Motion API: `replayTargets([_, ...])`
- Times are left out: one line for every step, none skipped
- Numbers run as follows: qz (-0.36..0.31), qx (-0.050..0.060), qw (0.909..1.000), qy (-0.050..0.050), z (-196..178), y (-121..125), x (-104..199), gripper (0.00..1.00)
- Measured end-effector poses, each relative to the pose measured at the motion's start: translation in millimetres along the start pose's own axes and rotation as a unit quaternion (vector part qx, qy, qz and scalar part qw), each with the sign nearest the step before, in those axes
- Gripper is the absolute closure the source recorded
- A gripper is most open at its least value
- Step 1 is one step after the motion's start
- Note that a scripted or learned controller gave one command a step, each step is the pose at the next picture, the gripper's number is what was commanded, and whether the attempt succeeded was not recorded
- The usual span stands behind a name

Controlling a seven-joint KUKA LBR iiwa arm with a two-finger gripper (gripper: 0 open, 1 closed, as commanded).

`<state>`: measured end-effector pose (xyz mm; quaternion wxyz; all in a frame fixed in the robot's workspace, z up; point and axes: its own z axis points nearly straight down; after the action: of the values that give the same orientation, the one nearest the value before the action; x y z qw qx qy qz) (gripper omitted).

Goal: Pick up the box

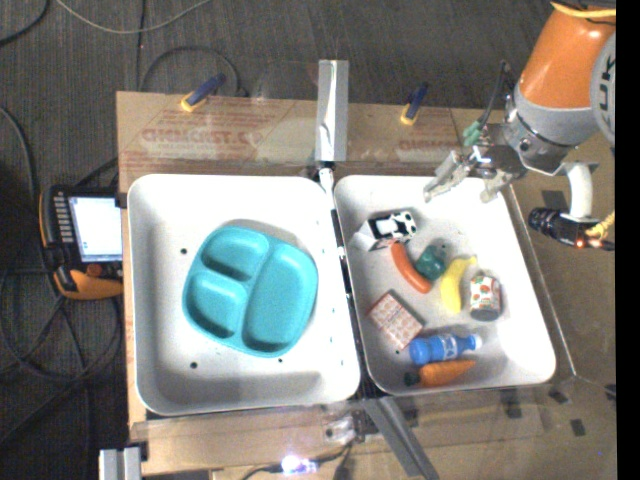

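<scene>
- Nearest the camera, along the front wall of the right-hand shallow white bin (pixel 535 363), an orange carrot-shaped toy (pixel 445 372) lies on its side, with a blue plastic bottle with a white label (pixel 443 348) just behind it.
- The flat square box with a red-and-white chequered face (pixel 393 318) lies in the same bin, left of the bottle and near the bin's inner wall, well apart from the gripper.
- To the right of it sit a small white carton printed with fruit (pixel 484 295) and a yellow banana-shaped toy (pixel 455 280), touching each other.
- Behind those, a second orange carrot toy (pixel 409 267) lies beside a small teal object (pixel 432 261); further back stands a black-and-white toy cow (pixel 392 225).
- The left-hand white bin (pixel 155 368) holds a turquoise divided tray (pixel 251 288).
- Farthest back, the two-finger metal gripper (pixel 463 179) hangs above the right bin's rear rim with fingers spread apart, holding nothing.
</scene>
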<state>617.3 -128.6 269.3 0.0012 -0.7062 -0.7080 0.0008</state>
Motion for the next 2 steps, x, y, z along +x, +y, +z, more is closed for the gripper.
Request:
replayTargets([-0.025, -0.002, 0.9997, -0.001, 176, -7, 8, 0.0])
replayTargets([-0.137, 0.0, 0.9906, 0.0, 172, -84, 13, 0.0])
